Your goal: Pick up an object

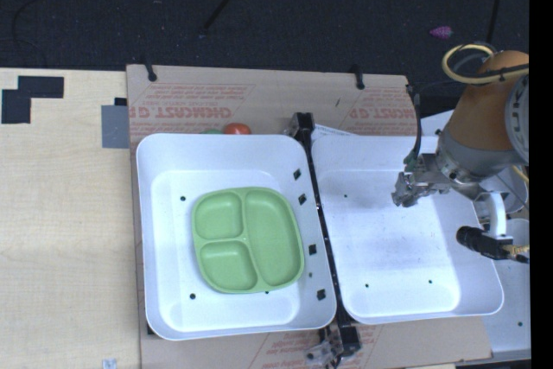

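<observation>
Green divided plate (pixel 248 239) sits mid left bin (pixel 164 289). Your hand (pixel 406 194) hovers at the right bin's (pixel 449 298) 2 o'clock; can't tell its grip state.

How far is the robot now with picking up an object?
Nothing looks done yet. The green divided plate lies flat in the left bin, untouched. In hand: the end effector is over the right bin, near its upper right part, with no object visible between its fingers. Left to do: reach an object, grasp it and lift it.
</observation>
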{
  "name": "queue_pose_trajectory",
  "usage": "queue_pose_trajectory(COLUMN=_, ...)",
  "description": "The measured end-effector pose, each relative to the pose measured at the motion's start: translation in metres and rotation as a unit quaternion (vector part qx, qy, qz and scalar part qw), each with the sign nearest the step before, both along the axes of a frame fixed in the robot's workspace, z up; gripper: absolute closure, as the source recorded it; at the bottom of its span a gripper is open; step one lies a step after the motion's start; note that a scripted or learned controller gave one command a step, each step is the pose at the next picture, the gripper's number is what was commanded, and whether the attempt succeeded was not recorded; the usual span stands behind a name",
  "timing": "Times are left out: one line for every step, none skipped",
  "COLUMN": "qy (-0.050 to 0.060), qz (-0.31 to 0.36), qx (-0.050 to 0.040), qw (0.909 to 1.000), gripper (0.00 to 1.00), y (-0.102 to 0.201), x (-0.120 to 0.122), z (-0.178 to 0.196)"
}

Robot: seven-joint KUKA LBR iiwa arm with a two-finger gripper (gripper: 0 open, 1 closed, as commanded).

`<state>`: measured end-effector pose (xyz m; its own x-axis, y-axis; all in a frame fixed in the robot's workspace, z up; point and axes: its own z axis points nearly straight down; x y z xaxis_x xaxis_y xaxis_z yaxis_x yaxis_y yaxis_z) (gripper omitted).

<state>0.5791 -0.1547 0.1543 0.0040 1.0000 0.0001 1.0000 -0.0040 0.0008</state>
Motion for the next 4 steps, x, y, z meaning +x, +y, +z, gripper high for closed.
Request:
queue_pose_trajectory(qy=-0.002, qz=0.002, qx=-0.0008, qw=1.0000, gripper=1.00, y=-0.006, x=0.007, z=0.061)
queue_pose_trajectory(qy=0.001, qz=0.002, qx=0.0002, qw=1.0000, gripper=1.00, y=-0.006, x=0.007, z=0.067)
queue_pose_trajectory(qy=0.002, qz=0.004, qx=0.0013, qw=1.0000, gripper=1.00, y=0.043, x=-0.014, z=0.077)
queue_pose_trajectory(qy=0.003, qz=0.003, qx=0.0009, qw=1.0000, gripper=1.00, y=0.102, x=-0.028, z=0.070)
